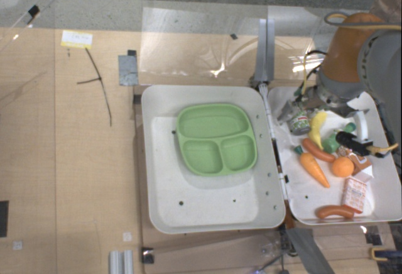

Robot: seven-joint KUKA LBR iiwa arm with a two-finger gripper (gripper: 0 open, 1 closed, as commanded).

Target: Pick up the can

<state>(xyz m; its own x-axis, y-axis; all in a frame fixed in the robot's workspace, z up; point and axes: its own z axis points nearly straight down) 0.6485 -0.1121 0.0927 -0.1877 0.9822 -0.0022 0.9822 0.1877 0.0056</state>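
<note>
Tool (312,100) of mine hangs at the right bin's (295,200) far-left corner, grip hidden so I cannot tell its state, with the can (299,122) lying tipped just beneath it.

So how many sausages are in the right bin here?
2. One sausage lies mid-bin, between the banana and the carrot. The other sausage lies along the near edge, below the small carton. The arm covers the far corner, so more may be hidden.
</note>
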